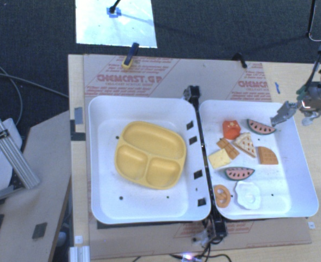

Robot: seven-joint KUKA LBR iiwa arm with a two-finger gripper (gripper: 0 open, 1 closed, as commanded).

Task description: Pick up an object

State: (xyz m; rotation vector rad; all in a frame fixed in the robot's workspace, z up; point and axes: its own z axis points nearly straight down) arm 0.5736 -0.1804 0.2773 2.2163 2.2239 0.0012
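The right bin [292, 185] holds several toy foods: a red tomato piece [231, 128], a watermelon slice [260, 126], a second watermelon slice [239, 173], a pizza wedge [245, 144], a yellow cheese block [219, 159], a brown waffle strip [227, 147], an orange bread slice [267, 155], a pretzel [222, 195] and a white fried egg [248, 195]. My gripper [293, 118] hangs over the bin's far right corner, just right of the upper watermelon slice. It is open, with nothing between its fingers.
A yellow divided plate [149, 154] lies in the left bin [103, 125]. A black-clipped divider [200, 146] runs between the two bins. Cardboard lines the bench under them, and a metal frame [10, 152] stands at the left.
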